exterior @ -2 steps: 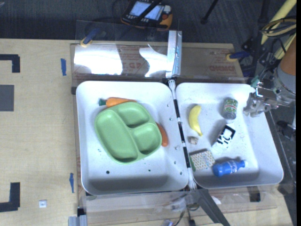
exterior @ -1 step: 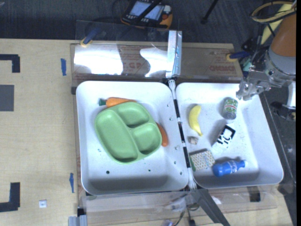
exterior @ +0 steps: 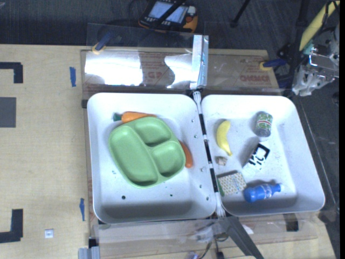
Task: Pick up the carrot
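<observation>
The carrot [exterior: 136, 116] is orange with a green top. It lies in the left bin [exterior: 102, 161] at the back, tucked against the far edge of a green divided plate [exterior: 146, 151], which partly covers it. My gripper [exterior: 310, 82] hangs outside the bins, past the right bin's far right corner and far from the carrot.
A second orange piece [exterior: 187, 156] pokes out beside the plate's right edge. The right bin [exterior: 302, 161] holds a banana [exterior: 223, 136], a green can [exterior: 263, 123], a black-and-white item [exterior: 259, 155], a patterned pad [exterior: 232, 183] and a blue bottle [exterior: 261, 192].
</observation>
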Action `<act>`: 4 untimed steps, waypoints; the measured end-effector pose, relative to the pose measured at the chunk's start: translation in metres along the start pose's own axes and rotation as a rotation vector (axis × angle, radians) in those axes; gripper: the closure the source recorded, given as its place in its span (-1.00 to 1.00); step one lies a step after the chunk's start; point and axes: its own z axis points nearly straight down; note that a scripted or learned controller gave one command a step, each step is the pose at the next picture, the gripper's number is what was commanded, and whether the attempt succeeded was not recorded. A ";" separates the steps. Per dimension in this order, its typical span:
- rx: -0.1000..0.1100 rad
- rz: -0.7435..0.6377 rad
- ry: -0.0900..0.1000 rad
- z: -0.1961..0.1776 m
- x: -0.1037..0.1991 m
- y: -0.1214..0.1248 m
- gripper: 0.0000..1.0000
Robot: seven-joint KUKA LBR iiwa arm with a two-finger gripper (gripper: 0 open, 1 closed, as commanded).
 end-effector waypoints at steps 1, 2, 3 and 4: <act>0.006 0.189 0.000 0.038 0.054 -0.014 1.00; 0.000 0.271 0.000 0.023 0.018 0.012 1.00; 0.006 0.424 0.000 0.059 0.041 0.009 1.00; 0.004 0.420 -0.001 0.048 0.043 0.010 1.00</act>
